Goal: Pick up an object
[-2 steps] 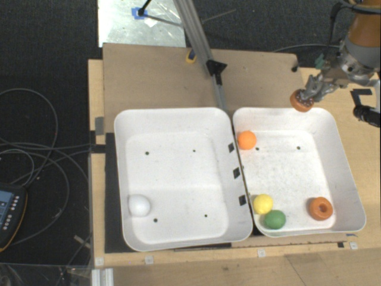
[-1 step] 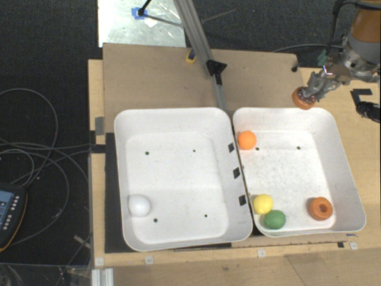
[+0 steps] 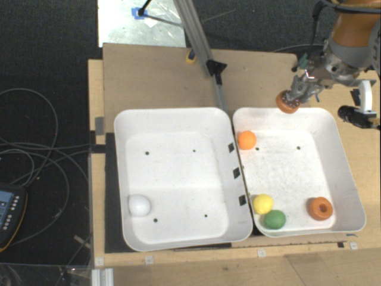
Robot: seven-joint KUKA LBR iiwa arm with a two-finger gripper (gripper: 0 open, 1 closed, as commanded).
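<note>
I am holding my hand clamped on a brown ring, lifting it clear above the far rim of the right bin so it is hanging free.

A pale wooden surface stands on dark carpet. Black cables loop across the floor at left, near a handheld control unit. Behind, a bright reflective panel lies under a slanting grey pole

You can't make out the gripper fingers, they're a blur above that orange ring, and the arm behind it gets cropped by the frame.
</note>
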